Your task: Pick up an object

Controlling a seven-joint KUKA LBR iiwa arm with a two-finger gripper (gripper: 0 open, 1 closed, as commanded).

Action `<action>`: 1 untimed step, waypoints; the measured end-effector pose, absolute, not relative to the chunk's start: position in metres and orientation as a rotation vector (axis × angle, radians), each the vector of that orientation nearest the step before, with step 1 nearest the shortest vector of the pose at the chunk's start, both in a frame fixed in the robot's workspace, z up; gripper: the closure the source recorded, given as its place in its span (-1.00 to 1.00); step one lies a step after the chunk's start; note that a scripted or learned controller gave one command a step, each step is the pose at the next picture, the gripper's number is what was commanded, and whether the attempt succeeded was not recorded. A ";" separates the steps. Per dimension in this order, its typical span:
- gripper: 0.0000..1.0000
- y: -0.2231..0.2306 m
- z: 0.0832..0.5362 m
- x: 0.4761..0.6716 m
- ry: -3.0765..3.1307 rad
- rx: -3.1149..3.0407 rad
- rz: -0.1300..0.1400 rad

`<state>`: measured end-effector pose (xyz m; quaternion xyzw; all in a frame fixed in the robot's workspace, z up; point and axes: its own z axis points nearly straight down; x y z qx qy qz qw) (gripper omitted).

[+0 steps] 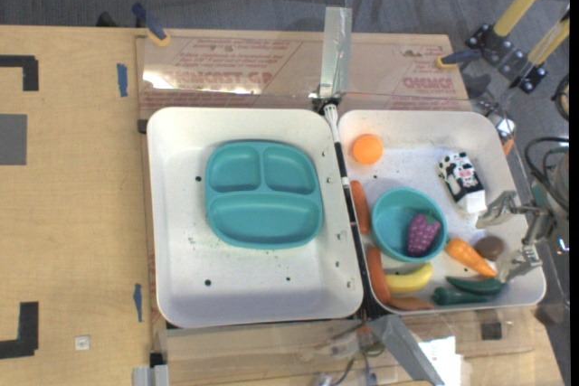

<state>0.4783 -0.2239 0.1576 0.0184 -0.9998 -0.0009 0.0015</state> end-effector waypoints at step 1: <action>-1.00 -0.223 0.098 0.489 -3.152 0.055 0.005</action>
